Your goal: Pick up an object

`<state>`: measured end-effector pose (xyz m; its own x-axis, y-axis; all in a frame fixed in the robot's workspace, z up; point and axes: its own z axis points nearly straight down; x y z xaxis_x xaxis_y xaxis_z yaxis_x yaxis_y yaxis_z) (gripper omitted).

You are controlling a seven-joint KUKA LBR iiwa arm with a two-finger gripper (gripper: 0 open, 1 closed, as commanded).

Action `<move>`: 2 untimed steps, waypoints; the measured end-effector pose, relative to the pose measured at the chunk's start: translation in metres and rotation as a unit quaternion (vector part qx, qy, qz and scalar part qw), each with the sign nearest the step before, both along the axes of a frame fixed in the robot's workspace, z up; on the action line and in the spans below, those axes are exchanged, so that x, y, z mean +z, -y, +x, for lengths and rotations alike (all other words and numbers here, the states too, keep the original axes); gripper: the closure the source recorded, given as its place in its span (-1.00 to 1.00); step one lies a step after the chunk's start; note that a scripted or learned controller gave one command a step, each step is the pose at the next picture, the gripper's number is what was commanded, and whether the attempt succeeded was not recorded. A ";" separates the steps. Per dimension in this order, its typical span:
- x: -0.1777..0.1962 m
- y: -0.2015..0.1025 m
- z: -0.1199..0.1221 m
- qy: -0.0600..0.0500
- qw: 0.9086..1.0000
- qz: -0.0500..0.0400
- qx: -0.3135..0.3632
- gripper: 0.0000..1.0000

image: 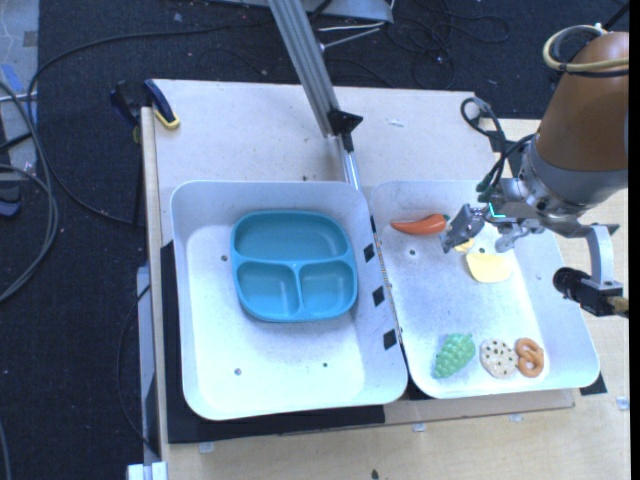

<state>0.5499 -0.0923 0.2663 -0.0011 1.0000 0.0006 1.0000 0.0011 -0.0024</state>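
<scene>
Nearest the camera, along the front wall of the right-hand shallow white plastic bin (575, 353), three small toy foods lie in a row: a green bunch of grapes (454, 354), then a round pale cookie with dark specks (496, 357) just beside it, then a brown twisted pretzel (529, 356) touching the cookie on the side away from the grapes; all three lie well apart from the gripper. Further back in the same bin lies a flat pale-yellow piece (490, 266), roundish in outline; the arm's two-finger gripper (466, 228) hangs just behind and to the left of the yellow piece, near it, with its dark metal fingers (458, 236) pointing down towards the bin floor; whether the jaws stand apart or together I cannot tell, and nothing shows between them. Just beyond the gripper, towards the bin's back wall, an orange toy carrot (420, 225) lies on its side, its tip close to the fingers; whether they touch cannot be told. The grey arm with its orange band (590, 98) rises from the gripper towards the right. Left of the yellow piece, across the bins' meeting walls, the left-hand white bin (200, 368) holds a teal plastic plate with three compartments (295, 265), lying flat near that bin's middle; behind both bins a slanted grey metal pole (305, 48) runs back from the bench.
</scene>
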 end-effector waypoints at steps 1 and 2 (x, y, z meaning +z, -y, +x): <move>0.001 0.000 0.000 0.001 1.000 0.000 0.000 -1.00; -0.059 -0.009 0.002 -0.002 1.000 0.000 -0.001 -1.00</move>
<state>0.5520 -0.0832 0.2072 0.0000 1.0000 0.0009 1.0000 0.0000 -0.0060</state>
